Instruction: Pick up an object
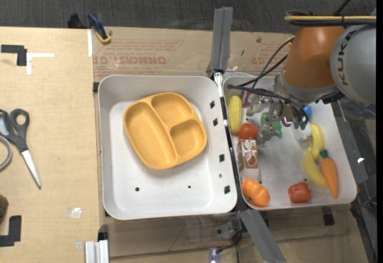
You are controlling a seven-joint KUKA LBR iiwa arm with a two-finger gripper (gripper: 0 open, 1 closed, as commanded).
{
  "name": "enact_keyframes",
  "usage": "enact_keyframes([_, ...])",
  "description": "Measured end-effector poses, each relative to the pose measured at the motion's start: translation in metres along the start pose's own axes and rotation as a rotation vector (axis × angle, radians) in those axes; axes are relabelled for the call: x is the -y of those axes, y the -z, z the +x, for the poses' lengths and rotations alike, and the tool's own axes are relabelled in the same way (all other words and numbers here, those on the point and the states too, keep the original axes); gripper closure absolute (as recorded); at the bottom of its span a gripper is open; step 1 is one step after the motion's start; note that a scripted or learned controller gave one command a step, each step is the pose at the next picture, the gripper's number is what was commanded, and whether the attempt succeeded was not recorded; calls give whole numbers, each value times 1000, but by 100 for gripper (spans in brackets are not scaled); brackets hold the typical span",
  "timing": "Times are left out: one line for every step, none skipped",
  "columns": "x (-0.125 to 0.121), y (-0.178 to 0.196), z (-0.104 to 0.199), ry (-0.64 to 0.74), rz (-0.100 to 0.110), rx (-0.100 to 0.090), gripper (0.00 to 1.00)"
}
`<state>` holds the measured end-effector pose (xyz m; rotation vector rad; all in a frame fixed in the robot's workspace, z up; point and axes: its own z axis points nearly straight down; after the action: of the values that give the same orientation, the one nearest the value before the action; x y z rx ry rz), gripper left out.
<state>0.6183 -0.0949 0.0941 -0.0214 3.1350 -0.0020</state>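
My gripper [283, 120] hangs over the upper middle of the right bin [346, 154], below the orange wrist band. It is open, and I see nothing held between its fingers. A small green toy [270, 131] lies just below and left of the fingertips. Around it are a yellow corn cob [234, 111], a red tomato [248, 132], a red-and-white packet [249, 154], an orange pepper [256, 193], a red pepper [298, 192], a banana [313, 157], a carrot [330, 175] and a blue piece [307, 111] partly hidden by the wrist.
The left bin [119, 196] holds a yellow divided plate [164, 129]. Scissors [21, 142] lie on the wooden bench at far left. Black clips line the wall shared by the two bins. Cables trail from the wrist across the right bin's back edge.
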Motion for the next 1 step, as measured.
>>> enact_keyframes([49, 1, 6, 58, 0, 2, 0])
